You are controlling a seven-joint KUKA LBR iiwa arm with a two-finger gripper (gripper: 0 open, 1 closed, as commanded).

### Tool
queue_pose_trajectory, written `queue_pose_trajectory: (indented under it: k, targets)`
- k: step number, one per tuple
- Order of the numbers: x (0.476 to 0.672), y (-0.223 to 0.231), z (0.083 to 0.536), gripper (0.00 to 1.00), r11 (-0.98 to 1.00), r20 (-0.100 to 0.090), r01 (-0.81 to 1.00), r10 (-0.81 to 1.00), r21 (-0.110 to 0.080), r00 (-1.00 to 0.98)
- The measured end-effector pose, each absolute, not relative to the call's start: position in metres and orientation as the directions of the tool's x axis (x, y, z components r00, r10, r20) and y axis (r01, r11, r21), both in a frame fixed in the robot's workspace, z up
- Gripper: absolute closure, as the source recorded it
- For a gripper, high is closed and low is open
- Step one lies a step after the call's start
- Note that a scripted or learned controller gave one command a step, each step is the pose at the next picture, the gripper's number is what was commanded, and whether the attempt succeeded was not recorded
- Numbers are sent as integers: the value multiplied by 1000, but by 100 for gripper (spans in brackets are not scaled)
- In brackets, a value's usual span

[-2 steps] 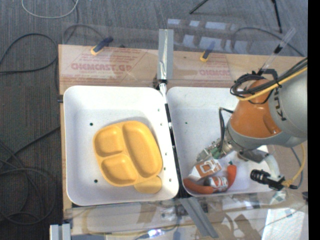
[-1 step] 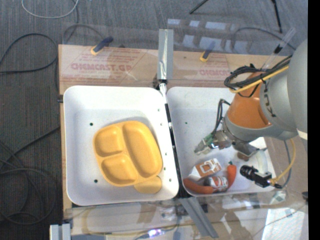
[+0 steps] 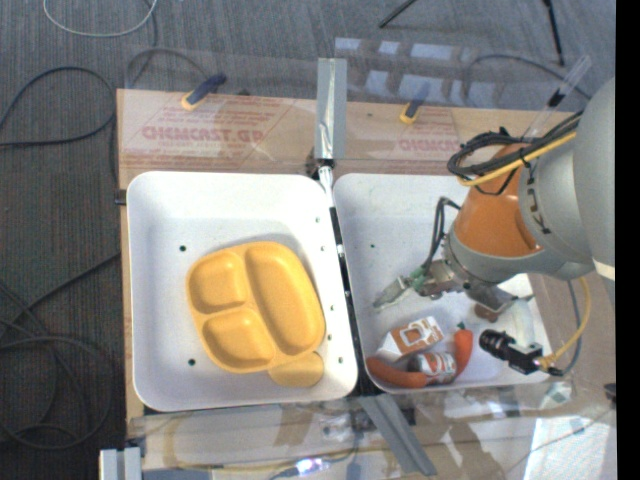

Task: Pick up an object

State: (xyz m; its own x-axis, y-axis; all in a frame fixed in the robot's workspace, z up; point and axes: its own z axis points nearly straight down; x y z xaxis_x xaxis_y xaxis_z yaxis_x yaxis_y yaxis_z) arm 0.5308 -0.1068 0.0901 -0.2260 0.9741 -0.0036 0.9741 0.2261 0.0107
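The grey robot arm hangs low in the right white bin, likely to grab the small orange-and-white box near its jaws; I cannot tell if they are open or shut. A yellow three-part plastic tray rests in the left white bin, on a brown worktop over dark carpet.

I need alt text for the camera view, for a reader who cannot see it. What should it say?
A grey robot arm with an orange band reaches in from the right, its end effector low over the right white bin, near a small orange-and-white packet and an orange carrot-like piece. The left white bin holds a yellow divided tray.
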Motion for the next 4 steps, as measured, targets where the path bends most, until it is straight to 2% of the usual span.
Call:
queue_pose_trajectory:
  k: [1,2,3,4]
  targets:
    - [488,-183,90,0,373,-11,928,928,12,-373]
    - [567,-162,90,0,410,-11,912,912,11,-410]
    - [502,-220,99,0,426,2,905,905,-1,-426]
    - [548,-196,90,0,400,-10,917,917,9,-399]
